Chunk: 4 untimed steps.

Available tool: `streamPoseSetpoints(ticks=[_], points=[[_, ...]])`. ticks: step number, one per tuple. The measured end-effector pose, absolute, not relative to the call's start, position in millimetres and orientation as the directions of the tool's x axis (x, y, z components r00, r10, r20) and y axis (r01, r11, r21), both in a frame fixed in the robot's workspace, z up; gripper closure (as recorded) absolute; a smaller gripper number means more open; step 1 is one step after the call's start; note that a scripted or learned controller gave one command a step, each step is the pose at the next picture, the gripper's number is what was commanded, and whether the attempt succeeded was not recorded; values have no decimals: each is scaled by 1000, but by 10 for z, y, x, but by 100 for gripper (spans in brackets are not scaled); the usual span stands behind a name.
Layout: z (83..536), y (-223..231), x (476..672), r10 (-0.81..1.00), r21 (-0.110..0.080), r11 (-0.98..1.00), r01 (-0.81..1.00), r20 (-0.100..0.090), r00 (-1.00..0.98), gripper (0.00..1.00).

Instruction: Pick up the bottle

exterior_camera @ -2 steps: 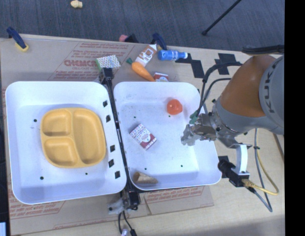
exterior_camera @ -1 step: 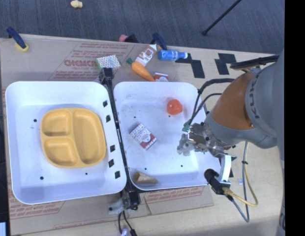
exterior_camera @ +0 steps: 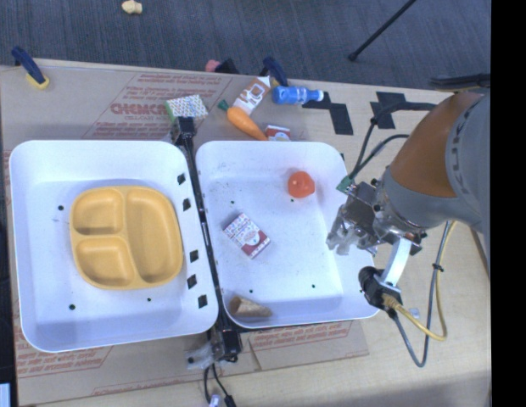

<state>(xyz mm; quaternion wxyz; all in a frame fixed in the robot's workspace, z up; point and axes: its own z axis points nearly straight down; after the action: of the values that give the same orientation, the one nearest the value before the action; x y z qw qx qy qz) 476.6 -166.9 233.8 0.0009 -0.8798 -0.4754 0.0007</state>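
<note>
The jaws point(exterior_camera: 344, 234) hang just over the right rim of the right bin point(exterior_camera: 271, 299), below the grey arm point(exterior_camera: 441, 168) with its orange band; whether they are spread or pressed together cannot be told, and nothing shows between them. The bottle point(exterior_camera: 295, 96), blue with a white cap end, lies on its side on the tabletop point(exterior_camera: 390, 371) beyond the far edge of the right bin, well apart from the jaws. Just left of it lie a white and orange bottle point(exterior_camera: 250, 97) and an orange carrot point(exterior_camera: 245, 123), with a small red and white packet point(exterior_camera: 278, 131) at the bin's far rim.

Inside the right bin, a red round item point(exterior_camera: 300, 184) sits toward the far right, a small red and white carton point(exterior_camera: 247, 236) lies near the middle, and a brown piece point(exterior_camera: 249, 309) rests against the near rim. The floor between them is bare white. The left bin point(exterior_camera: 42, 164) holds a yellow divided tray point(exterior_camera: 125, 236) in its middle, with open floor around it.

Red printing on the cardboard under the bins reads partly "CHEMC"; the rest is too blurred. A small green-patterned box point(exterior_camera: 186, 107) stands at the far end of the seam between the bins.
</note>
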Motion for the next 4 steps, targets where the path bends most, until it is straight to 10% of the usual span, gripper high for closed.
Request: streamPoseSetpoints(ticks=[2, 3, 4], points=[[1770, -1245, 4755, 958, -6, -287, 958, 1, 287, 100], [1801, -1650, 4759, 884, -4, -468, 884, -1, 468, 100], [2000, -1233, 4762, 994, -5, -113, 994, 2, 113, 100]])
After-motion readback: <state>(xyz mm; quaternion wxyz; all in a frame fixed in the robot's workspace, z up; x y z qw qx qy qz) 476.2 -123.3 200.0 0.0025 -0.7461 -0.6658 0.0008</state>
